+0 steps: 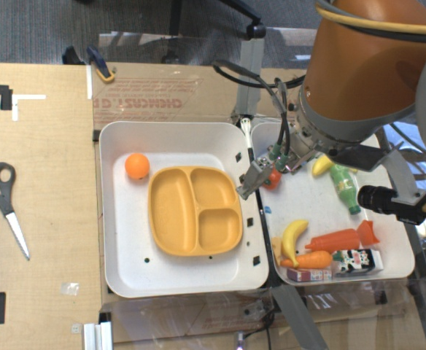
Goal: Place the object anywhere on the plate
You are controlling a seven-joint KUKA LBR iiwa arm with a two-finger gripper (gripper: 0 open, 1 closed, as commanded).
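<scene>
Arm [366,57] low over right bin [395,265]

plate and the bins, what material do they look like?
Plate: looks like moulded plastic, yellow-orange, smooth with a soft sheen, rounded dividers forming three compartments. Bins: probably thin white plastic, smooth, with rolled rims and small dark holes in the floor; could be coated metal, hard to tell.

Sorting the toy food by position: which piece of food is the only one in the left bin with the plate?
The orange ball, lying beside the yellow plate at its upper left. The banana, carrot and green bottle all lie in the right bin.
</scene>
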